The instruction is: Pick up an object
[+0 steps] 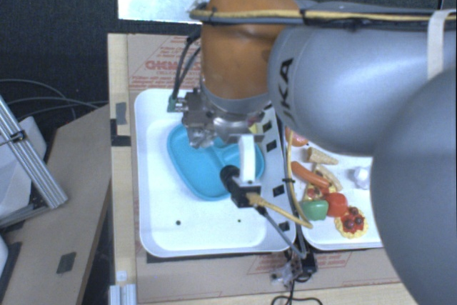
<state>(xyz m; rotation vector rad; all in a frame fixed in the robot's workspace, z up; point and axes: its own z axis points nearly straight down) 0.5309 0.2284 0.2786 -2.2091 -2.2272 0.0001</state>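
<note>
**Colleague:** While you have the feed up, where is the gripper (202, 138)?

**Operator:** I see it low over the left shallow white bin (153, 225), under the orange band (243, 46) of the grey arm (343, 82). It is right at the far edge of a blue plastic dish (207, 178). I cannot tell from here whether it is released or clenched, or whether it touches the dish.

**Colleague:** And the dish itself?

**Operator:** It lies flat near the middle of that left bin, partly under the arm.

**Colleague:** The other bin?

**Operator:** The right shallow white bin (343, 243) holds small toy foods. There is a green pepper (314, 209) with a red tomato (337, 203) just beside it. An orange carrot-like stick (310, 176) lies behind them, and a red-and-yellow piece (351, 223) sits near the front rim. Both bins sit side by side on the cardboard-covered counter (164, 64).
</note>
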